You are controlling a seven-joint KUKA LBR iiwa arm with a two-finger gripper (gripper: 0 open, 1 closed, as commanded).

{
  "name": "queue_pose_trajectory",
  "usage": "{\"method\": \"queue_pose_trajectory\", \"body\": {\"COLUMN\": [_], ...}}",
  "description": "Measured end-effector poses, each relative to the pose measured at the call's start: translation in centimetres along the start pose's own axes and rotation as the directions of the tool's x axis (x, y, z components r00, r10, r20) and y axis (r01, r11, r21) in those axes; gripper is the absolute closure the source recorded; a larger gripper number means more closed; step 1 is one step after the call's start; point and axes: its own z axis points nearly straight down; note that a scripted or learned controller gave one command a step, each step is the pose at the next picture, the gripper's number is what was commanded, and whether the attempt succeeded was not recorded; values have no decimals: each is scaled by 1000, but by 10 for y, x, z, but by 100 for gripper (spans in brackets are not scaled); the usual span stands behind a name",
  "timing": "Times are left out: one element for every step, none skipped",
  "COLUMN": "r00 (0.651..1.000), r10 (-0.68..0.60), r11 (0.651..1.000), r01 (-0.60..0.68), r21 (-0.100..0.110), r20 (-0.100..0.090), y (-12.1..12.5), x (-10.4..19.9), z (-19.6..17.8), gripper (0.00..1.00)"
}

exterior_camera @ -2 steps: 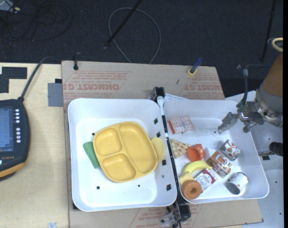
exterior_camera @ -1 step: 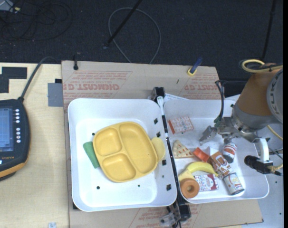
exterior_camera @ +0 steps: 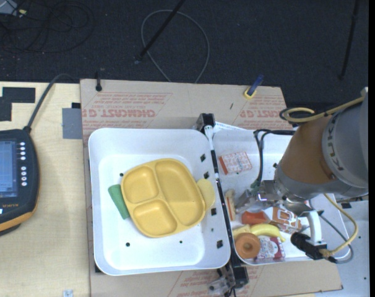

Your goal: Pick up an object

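**Arm is hovering over the cluttered right bin**

So the grey arm [exterior_camera: 336, 153] with its orange band [exterior_camera: 305, 150] is reaching in from the right and hanging over the right bin [exterior_camera: 237, 142]. The jaws are sitting low near the middle of that bin, around a metallic bit [exterior_camera: 257, 195], but the wrist is blocking the view, so I honestly cannot tell whether they're spread or pressed together, or whether anything is between them.

The pickable stuff is all piling up in the near half of the right bin: a red object [exterior_camera: 255, 217] just below the jaws, a yellow banana [exterior_camera: 265, 230] lying right beside it, a brown round thing [exterior_camera: 248, 245] at the near edge, and a red-and-white packet [exterior_camera: 271, 249] touching that. A small red-patterned white packet [exterior_camera: 235, 163] is lying apart from them, further back in the bin.

The left bin [exterior_camera: 107, 147] is holding a yellow divided tray [exterior_camera: 159, 197], sitting tilted, with a green piece [exterior_camera: 119, 201] poking out from under its left side.

Both bins are resting on a cardboard sheet [exterior_camera: 144, 101] on the surface, and a black-and-orange teach pendant [exterior_camera: 8, 178] is lying off to the far left.
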Motion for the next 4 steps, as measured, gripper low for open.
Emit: {"method": "queue_pose_trajectory", "body": {"r00": [1000, 1000, 1000, 1000], "r10": [2, 7, 1, 2], "r11": [1000, 1000, 1000, 1000], "r01": [-2, -7, -1, -2], "r21": [-1, 1, 3, 14], "r20": [-1, -3, -1, -5], "y": [-40, -39, 10, 7], "x": [-5, -7, -30, -28], "z": [-1, -9, -98, -93], "gripper": [0, 100, 100, 0]}}
